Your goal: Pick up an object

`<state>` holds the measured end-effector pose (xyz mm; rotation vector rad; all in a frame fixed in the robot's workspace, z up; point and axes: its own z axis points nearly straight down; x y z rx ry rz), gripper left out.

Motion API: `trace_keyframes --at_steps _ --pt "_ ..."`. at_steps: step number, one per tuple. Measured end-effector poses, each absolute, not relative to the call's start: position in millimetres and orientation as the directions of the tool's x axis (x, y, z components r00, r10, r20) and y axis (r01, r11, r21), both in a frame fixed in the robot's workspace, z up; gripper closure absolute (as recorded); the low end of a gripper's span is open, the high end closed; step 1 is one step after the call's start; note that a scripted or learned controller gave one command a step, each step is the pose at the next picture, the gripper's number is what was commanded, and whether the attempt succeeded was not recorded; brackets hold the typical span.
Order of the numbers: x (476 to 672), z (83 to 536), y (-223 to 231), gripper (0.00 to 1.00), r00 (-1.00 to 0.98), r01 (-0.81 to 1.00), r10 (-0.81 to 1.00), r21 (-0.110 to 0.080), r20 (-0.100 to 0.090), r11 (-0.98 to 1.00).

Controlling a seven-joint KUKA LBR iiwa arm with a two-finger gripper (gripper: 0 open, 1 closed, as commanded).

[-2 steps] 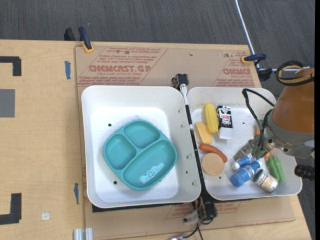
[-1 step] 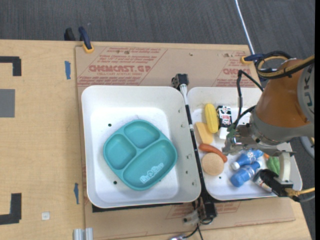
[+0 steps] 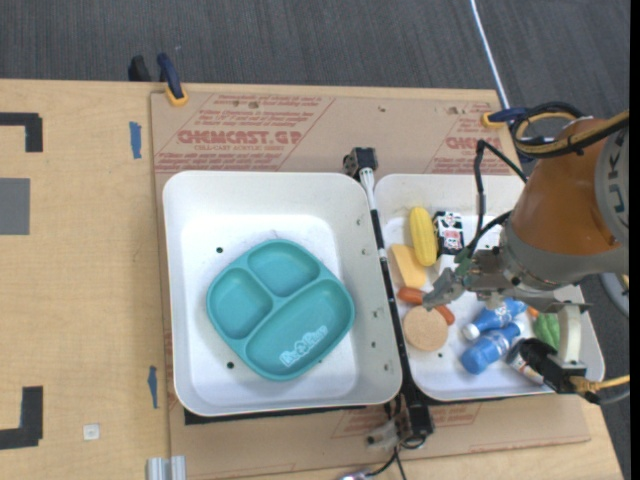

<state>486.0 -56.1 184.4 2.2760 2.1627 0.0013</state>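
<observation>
We see a teal three-compartment plastic plate (image 3: 281, 308) in the left white bin (image 3: 190, 268), beside it the right white bin (image 3: 420, 388) holding yellow corn (image 3: 422, 235), blue bottles (image 3: 492, 336), gripper (image 3: 445, 288) above, grip unclear

Mounted above the bench (image 3: 80, 268), looking down at a slant, far enough back to take in both white bins whole: left bin (image 3: 190, 298) near the middle of the frame, right bin (image 3: 590, 363) toward the right edge. Facing so that the far side of the bench sits at the top, with a strip of dark floor (image 3: 300, 18) beyond it. Placed opposite the arm (image 3: 565, 203), which enters from the right side of the frame. A single fixed view, with no second one to overlap
</observation>
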Motion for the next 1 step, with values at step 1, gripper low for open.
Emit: trace_keyframes --at_steps 1 --pt "563.0 196.0 -82.8 0.00 0.188 0.982 0.982 0.000 -0.001 -0.188"
